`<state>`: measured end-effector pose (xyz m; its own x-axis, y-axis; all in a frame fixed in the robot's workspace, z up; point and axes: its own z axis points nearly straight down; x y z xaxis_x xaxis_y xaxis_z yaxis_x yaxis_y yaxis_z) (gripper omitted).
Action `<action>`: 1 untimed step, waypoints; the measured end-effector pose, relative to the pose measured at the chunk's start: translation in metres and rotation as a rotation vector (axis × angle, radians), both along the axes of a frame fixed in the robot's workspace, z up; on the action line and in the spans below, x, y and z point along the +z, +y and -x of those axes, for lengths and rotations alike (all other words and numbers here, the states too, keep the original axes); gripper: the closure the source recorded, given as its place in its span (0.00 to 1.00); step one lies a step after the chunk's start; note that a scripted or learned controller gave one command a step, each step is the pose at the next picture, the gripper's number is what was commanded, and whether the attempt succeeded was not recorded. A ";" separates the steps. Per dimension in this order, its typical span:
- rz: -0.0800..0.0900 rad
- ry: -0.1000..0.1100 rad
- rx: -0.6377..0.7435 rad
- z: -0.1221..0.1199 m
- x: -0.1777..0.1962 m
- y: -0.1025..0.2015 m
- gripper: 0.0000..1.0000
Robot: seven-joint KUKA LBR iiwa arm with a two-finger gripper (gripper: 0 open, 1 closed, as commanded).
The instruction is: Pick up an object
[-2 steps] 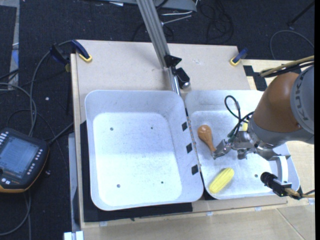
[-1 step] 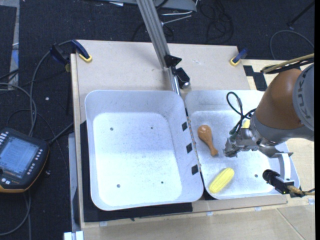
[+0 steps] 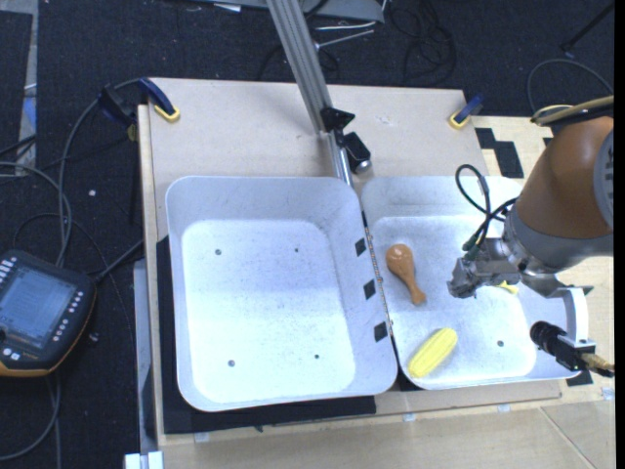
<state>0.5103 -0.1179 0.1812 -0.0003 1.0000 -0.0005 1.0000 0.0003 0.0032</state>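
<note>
The counter (image 3: 254,115) is a pale wooden board carrying two shallow white bins side by side. The left bin (image 3: 195,213) shows only its speckled floor. The right bin (image 3: 410,198) holds the things worth watching. The arm (image 3: 571,198) comes in from the right, grey with its orange band, and bends down over the right half of that bin. Its gripper (image 3: 467,281) hangs low above the bin floor (dark and bunched up from where I stand), and I cannot tell how it is set; nothing is visibly caught in it. An ear of corn (image 3: 432,352), yellow, lies at a slant near the bin's front edge, well apart from the gripper. A small wooden drumstick (image 3: 405,272), brown with a rounded head, lies near the bin's left wall, a little left of the gripper and not touching it.
</note>
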 end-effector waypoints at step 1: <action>0.000 0.001 0.000 -0.001 0.028 0.000 1.00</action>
